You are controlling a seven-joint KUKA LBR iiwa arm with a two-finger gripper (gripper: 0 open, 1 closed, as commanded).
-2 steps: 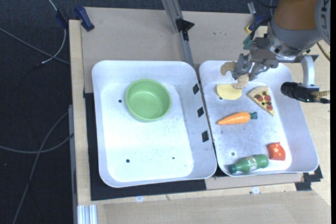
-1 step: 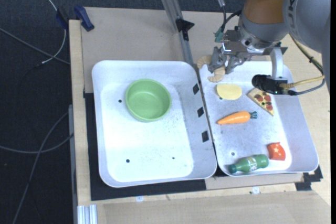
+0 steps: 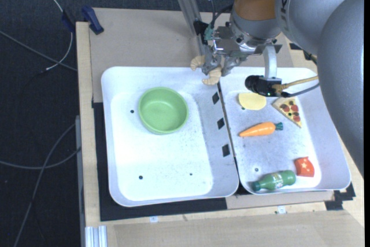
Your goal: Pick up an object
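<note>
Two white bins sit side by side on the worktop [image 3: 144, 20]. The left bin [image 3: 124, 182] carries a green bowl [image 3: 163, 110] at about ten o'clock from its middle. The right bin [image 3: 329, 142] holds most of the loose things: a yellow slice [image 3: 252, 101] near twelve o'clock, a pizza wedge [image 3: 288, 110] toward one o'clock, a carrot [image 3: 258, 129] near the centre, a red piece [image 3: 304, 167] at four o'clock and a green bottle [image 3: 274, 181] at six o'clock.

The end effector [image 3: 217, 66] hangs over the far rim where the two bins meet, at twelve o'clock of the pair. A small tan object [image 3: 208, 71] lies right at its tip, touching or nearly touching it. I cannot tell how far apart the tips stand, nor whether the tan object is truly gripped or merely lying on the rim beneath.

As a judgement, the pick is at its grasp stage at best: the arm is placed on a candidate, but nothing is plainly lifted clear of the bins. Left to do is a secure hold and a rise that carries the object off the rim.
</note>
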